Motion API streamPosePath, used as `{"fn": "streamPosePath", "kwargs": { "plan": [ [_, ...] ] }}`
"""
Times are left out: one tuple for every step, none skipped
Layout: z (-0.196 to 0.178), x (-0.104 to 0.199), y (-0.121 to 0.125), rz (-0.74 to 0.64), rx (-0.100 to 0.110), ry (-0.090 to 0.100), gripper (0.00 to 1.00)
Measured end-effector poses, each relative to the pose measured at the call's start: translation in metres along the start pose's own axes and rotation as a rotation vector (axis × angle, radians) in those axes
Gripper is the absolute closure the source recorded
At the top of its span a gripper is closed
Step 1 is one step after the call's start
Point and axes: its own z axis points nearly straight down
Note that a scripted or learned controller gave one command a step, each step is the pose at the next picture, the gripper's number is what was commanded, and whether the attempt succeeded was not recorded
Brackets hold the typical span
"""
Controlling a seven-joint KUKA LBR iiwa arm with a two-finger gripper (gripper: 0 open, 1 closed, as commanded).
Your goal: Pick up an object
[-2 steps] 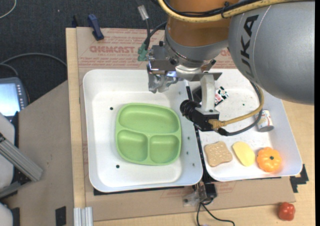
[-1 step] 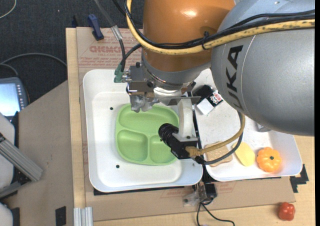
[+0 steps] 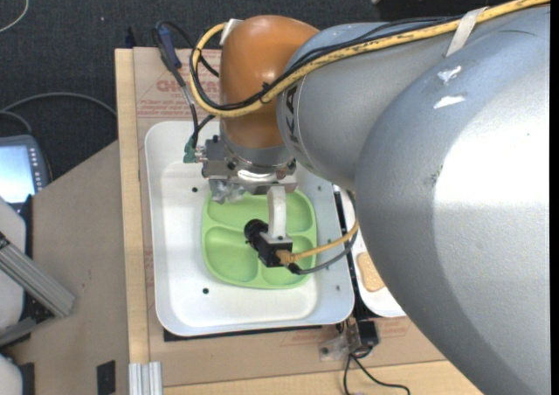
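The green divided plate lay flat right beneath the claw, most of it spreading out from the claw toward the camera, inside the white bin that surrounded both. Whether the claw stood wide or narrow could not be told.

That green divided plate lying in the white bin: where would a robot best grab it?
Probably by its raised outer rim, coming straight down from above. The green plate lies flat in the white bin, so its sides offer little to hold. The thin rim, or a divider ridge, looks like the part to pinch.
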Motion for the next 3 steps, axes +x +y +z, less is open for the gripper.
{"fn": "streamPosePath", "kwargs": {
  "plan": [
    [-0.019,-0.044,-0.050,0.001,-0.007,0.006,1.00],
    [-0.004,-0.014,0.010,-0.006,-0.017,0.008,1.00],
    [0.030,-0.026,-0.074,-0.003,-0.001,0.005,1.00]
  ]
}}
